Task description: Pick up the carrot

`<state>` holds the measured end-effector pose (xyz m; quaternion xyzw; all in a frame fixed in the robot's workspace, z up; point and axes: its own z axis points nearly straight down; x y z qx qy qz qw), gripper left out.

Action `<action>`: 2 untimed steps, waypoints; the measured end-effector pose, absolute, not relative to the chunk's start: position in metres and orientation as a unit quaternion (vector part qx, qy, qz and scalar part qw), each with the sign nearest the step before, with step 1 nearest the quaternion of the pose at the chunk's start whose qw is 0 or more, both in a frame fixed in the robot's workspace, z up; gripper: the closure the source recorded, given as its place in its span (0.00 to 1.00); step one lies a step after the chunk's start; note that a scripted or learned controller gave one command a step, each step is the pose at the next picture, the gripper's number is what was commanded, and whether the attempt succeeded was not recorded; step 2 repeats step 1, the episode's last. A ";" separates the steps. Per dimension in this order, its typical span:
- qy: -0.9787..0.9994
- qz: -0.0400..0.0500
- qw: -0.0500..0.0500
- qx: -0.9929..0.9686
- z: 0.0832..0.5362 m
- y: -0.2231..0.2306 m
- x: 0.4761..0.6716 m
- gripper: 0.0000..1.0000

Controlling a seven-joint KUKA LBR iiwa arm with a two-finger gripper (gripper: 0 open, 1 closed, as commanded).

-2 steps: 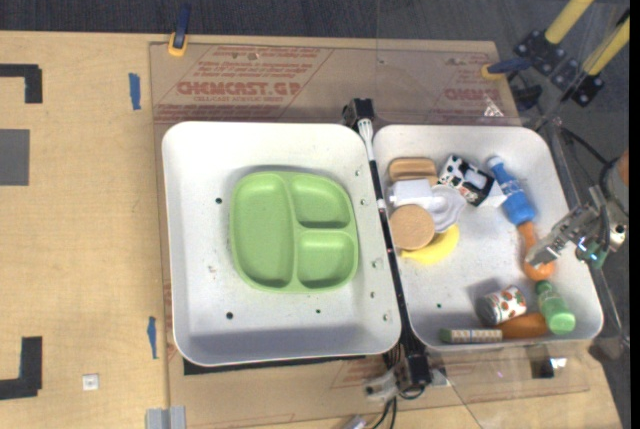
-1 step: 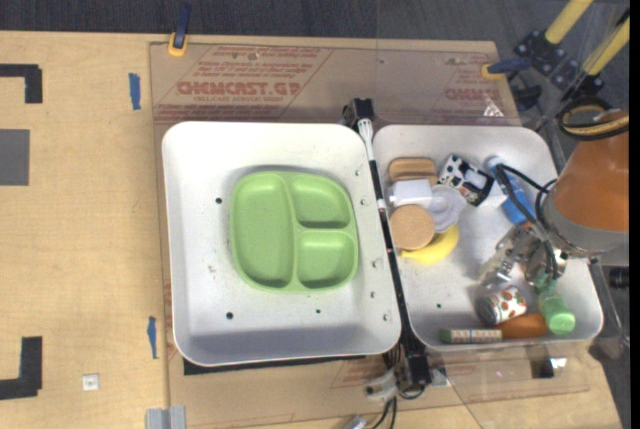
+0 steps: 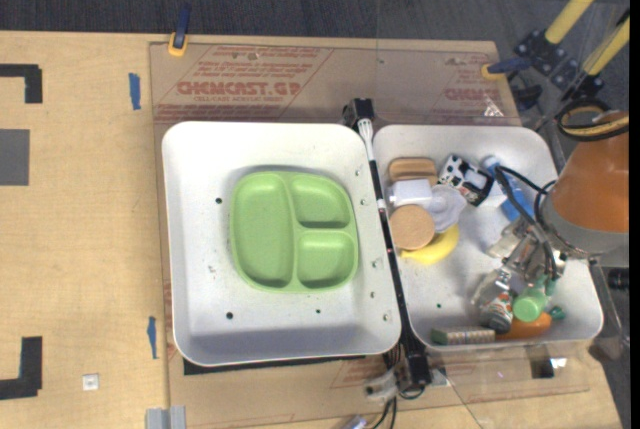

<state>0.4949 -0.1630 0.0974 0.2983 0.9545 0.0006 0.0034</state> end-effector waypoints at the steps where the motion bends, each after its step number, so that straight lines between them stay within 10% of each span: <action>1: 0.964 -0.003 0.010 0.267 0.203 -0.222 0.483 0.00; 2: 0.964 -0.003 0.010 0.267 0.203 -0.222 0.483 0.00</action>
